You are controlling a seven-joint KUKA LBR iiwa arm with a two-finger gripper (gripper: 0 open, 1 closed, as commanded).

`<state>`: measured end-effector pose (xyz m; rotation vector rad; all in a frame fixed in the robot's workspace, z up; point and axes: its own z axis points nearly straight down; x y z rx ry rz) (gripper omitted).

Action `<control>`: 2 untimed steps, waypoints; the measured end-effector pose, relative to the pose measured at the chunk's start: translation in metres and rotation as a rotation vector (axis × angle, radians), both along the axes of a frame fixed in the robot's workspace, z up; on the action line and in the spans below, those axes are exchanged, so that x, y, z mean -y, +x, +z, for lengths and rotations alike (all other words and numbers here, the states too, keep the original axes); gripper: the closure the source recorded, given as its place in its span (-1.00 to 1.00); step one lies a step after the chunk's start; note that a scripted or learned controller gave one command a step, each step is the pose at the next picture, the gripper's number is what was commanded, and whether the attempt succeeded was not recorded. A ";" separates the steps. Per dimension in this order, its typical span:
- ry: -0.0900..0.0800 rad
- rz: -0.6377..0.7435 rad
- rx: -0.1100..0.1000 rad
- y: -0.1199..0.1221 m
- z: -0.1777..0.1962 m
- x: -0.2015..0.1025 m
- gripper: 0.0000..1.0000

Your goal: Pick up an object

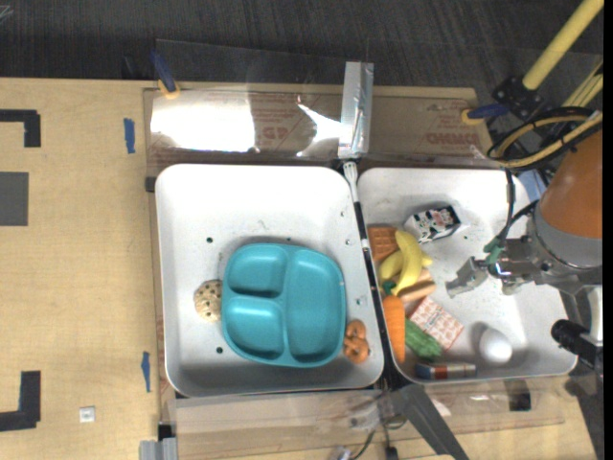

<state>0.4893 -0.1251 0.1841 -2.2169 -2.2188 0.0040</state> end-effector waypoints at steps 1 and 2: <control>-0.001 0.070 0.010 0.061 -0.088 -0.019 -1.00; 0.002 0.135 -0.007 0.147 -0.095 -0.020 -1.00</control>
